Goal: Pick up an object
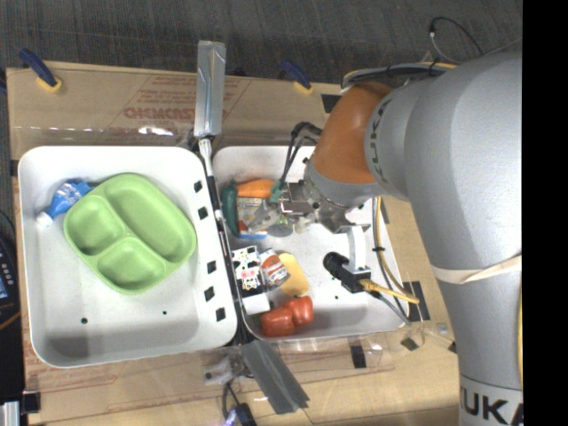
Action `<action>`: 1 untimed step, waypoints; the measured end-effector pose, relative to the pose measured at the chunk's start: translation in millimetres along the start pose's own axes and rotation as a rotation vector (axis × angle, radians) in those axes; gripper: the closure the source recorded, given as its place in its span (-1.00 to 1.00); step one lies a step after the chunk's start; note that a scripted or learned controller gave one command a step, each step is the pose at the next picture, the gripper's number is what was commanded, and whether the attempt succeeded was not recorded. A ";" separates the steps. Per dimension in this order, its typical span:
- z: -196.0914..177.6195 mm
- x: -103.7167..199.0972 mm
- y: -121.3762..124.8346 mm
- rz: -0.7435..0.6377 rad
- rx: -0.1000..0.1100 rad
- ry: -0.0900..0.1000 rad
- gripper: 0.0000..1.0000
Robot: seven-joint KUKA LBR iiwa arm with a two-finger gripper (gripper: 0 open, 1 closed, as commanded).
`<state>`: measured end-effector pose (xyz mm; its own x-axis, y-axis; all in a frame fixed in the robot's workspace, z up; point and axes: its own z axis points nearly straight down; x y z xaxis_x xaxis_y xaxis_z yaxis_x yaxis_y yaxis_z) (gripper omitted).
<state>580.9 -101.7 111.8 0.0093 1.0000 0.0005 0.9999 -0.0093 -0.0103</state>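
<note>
Orange object (pixel 257 187) lies in right bin's (pixel 253 160) upper-left corner just beside end effector (pixel 282 206), open-or-closed can't tell; best to centre over it, drop straight, avoid the teal piece (pixel 230 208) alongside.

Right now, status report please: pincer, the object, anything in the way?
Pincer low in right bin, over clutter by the divider. No pick confirmed; orange item closest. Red toy and card box crowd alongside.
</note>
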 end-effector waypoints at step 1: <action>13.0 -31.0 51.1 0.105 -0.017 0.002 -1.00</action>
<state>631.6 -133.2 98.3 0.1136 0.9935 0.0025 0.9935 -0.1136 0.0063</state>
